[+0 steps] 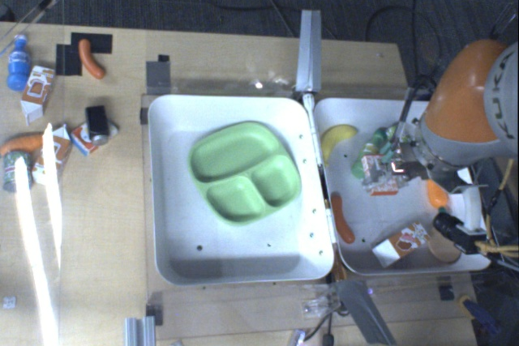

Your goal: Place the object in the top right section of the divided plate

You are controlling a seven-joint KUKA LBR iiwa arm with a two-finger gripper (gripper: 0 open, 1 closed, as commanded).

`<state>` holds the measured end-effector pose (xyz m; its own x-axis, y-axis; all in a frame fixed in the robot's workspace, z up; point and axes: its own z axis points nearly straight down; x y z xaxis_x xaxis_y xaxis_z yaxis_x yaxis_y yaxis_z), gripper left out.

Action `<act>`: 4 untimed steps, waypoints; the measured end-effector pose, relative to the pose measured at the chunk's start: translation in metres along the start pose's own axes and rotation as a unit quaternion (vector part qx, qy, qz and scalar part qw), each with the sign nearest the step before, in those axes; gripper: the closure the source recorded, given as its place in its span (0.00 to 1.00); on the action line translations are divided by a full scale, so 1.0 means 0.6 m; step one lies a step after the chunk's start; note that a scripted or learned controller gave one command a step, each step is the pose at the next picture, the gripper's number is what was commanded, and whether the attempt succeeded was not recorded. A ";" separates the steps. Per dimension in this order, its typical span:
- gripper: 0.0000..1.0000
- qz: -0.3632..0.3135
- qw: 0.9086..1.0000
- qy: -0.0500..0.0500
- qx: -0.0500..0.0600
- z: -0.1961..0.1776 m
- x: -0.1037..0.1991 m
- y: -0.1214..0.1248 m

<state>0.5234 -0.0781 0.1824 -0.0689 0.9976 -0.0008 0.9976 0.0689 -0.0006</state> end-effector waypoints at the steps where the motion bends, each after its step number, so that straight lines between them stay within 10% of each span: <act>1: 1.00 -0.007 1.000 0.000 -0.002 -0.108 0.117 0.015; 2: 1.00 0.015 1.000 0.000 0.000 -0.084 0.207 0.033; 3: 1.00 0.045 0.999 0.000 -0.001 -0.124 0.272 0.146; 4: 1.00 0.143 0.990 0.000 -0.001 -0.191 0.399 0.107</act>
<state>0.5709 0.1650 0.2965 0.2155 0.9765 -0.0006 0.9765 -0.2155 0.0010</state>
